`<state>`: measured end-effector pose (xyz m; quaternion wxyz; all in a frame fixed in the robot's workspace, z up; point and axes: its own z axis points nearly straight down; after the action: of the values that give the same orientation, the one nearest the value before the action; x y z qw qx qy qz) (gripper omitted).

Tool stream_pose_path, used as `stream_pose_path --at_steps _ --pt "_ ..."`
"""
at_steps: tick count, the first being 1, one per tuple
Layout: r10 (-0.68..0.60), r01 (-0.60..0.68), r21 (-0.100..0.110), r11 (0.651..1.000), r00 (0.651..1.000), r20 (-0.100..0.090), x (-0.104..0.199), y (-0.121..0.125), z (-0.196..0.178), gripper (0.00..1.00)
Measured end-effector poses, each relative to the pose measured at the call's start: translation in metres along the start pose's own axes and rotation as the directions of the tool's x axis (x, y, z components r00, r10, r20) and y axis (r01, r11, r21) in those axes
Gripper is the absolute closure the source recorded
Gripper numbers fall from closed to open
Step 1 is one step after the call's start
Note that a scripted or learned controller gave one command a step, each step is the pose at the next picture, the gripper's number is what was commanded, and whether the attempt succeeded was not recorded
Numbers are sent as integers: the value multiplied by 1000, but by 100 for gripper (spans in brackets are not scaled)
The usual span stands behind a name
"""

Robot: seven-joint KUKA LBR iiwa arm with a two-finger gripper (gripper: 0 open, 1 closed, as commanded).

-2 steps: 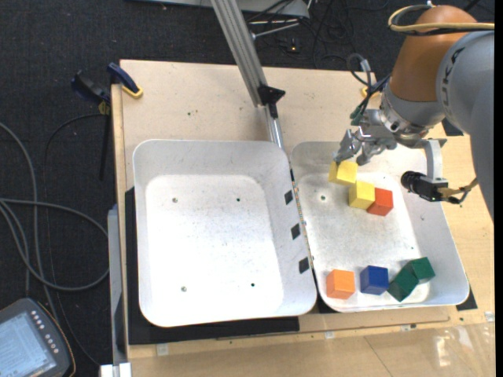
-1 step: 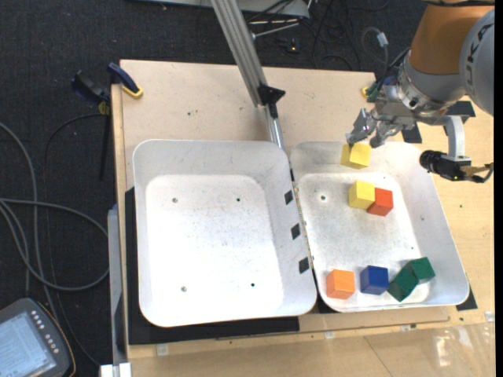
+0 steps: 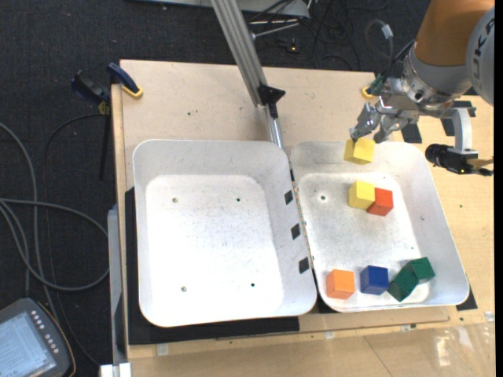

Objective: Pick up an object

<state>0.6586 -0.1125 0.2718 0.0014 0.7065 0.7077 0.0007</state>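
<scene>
1. The gripper [image 3: 376, 129] hung over the far rim of the right bin [image 3: 440, 210], at the end of the arm [image 3: 452, 30] reaching in from the right of the camera view.

2. A yellow block [image 3: 361, 151] sat directly under the gripper, at the far edge of the right bin and tilted slightly. Its upper corner appeared to meet the fingertips [image 3: 366, 131], but the inspector could not tell from this angle whether the fingers were apart, together or clamped on it. No grasp was therefore recorded.

3. The governing relation: the yellow block lay below and slightly left of the tool in the view, touching or just beside the fingertips. It looked roughly cubic, so no long axis was noted.

4. Other candidates lay further from the tool. A second yellow cube [image 3: 361, 194] and a red cube [image 3: 382, 201] sat touching one another mid-bin. An orange cube [image 3: 340, 283], a blue cube [image 3: 375, 280] and two green blocks [image 3: 412, 278] lined the near edge, well apart from the gripper.

5. The left bin [image 3: 149, 210] sat beside the right one on the bench [image 3: 189, 93].

6. Judgement: if the block was not secured, the next move would call for a short descent and closure. If it was secured, a straight lift would follow. The block's position near the rim was judged a risk for slipping or tipping.
</scene>
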Motion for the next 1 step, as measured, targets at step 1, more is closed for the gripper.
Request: stream_pose_path --at_steps 1 --pt "-5 5 5 1000 1000 -2 47 6 11 100"
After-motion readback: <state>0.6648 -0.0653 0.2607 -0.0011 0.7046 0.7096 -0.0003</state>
